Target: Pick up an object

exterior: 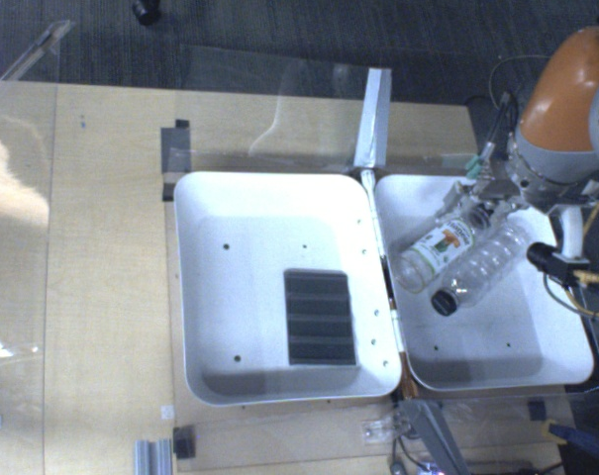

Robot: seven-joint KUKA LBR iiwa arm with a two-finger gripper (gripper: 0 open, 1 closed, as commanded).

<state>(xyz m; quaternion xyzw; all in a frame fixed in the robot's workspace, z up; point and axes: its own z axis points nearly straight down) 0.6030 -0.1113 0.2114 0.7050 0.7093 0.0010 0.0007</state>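
- The bench (101, 295) is pale wood; a clear sheet covers its 9 o'clock side and catches glare.
- The left bin (205, 265) sits mid-frame, white and shallow, with small dark holes in its floor.
- A black ribbed pad (320, 316) lies flat on that bin's floor, toward the bin's 5 o'clock corner, apart from the walls.
- A grey post (372, 119) runs up toward 12 o'clock from the seam where the two bins meet.
- The right bin (537, 349) touches the left one along that seam.
- Two clear plastic bottles lie on their sides in the right bin, side by side and touching, both slanting from 7 o'clock up to 1 o'clock.
- The labelled bottle (440, 249) is the one nearer the seam; its white label carries red and green print.
- The plain bottle (482, 265) lies at its 4 o'clock side, with a black cap (444, 303) at its 7 o'clock end.
- The gripper (490, 188) hangs over the bin's 12 o'clock part, right at the upper ends of the bottles.
- Whether its fingers are spread or closed, or have hold of either bottle, I cannot tell.
- The arm (574, 97), orange band uppermost, enters from 2 o'clock.
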